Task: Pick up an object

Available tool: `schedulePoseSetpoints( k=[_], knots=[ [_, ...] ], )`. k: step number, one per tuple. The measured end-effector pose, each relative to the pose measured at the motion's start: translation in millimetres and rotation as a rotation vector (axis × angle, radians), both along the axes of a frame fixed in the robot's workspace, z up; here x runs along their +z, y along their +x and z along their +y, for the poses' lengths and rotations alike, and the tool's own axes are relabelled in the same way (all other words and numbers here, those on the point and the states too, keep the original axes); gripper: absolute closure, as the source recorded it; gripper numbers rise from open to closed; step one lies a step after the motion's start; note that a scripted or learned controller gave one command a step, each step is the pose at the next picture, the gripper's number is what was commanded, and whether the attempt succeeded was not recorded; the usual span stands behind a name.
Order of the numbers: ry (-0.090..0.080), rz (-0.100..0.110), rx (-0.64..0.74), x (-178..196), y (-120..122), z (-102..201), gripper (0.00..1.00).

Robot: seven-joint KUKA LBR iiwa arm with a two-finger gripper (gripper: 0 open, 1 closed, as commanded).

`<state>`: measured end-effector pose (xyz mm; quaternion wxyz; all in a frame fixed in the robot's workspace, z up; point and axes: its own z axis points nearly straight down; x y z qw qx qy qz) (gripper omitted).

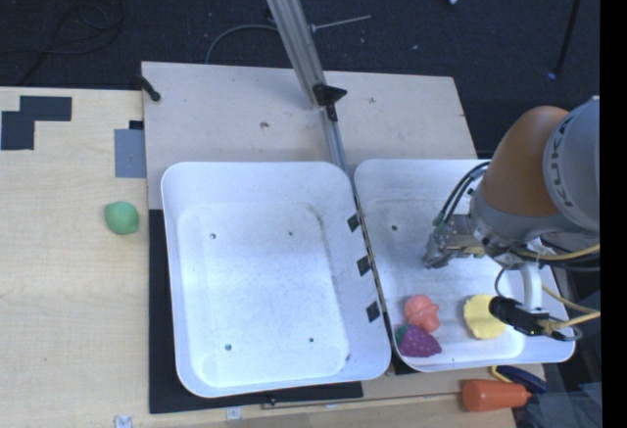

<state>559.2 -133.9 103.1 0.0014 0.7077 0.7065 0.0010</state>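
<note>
Gripper (438,255) over right bin (392,183); grip state can't tell. Pink toy (421,309), grapes (419,342) at 6, lemon (482,316) at 4.

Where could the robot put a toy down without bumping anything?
The left bin has a bare floor from wall to wall. In the right bin, the far strip is bare. Its near edge is crowded: pink toy, purple toy, yellow toy, gripper above.
</note>
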Motion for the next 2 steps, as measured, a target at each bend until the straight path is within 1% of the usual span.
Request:
schedulePoseSetpoints(
  k=[1, 2],
  knots=[
    [0.000, -0.001, 0.001, 61.8, 4.0, -1.4, 1.00],
    [0.000, -0.001, 0.002, 116.4, 6.6, 8.2, 1.00]
  ],
)
